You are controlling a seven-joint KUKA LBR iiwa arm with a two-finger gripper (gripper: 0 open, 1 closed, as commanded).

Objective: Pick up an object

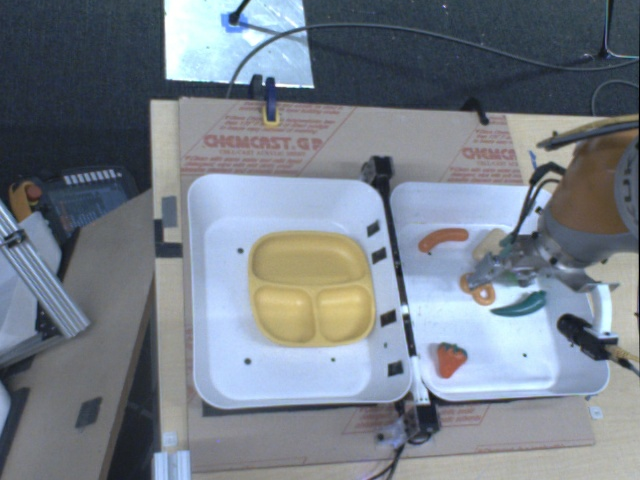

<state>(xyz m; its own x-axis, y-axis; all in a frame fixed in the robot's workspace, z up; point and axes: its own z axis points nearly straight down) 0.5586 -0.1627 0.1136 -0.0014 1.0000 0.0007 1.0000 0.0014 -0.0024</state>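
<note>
While your gripper (487,273) hovers, can't tell its state, it's over a small orange ring (481,290) mid right bin (500,378).

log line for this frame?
phase: reaching | gripper: over pretzel, right bin | grasp: unconfirmed | yellow tray: left bin

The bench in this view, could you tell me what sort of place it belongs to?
Probably a robotics lab: a robot arm reaches over two white bins holding toy food, with loose cables on the dark floor.
</note>
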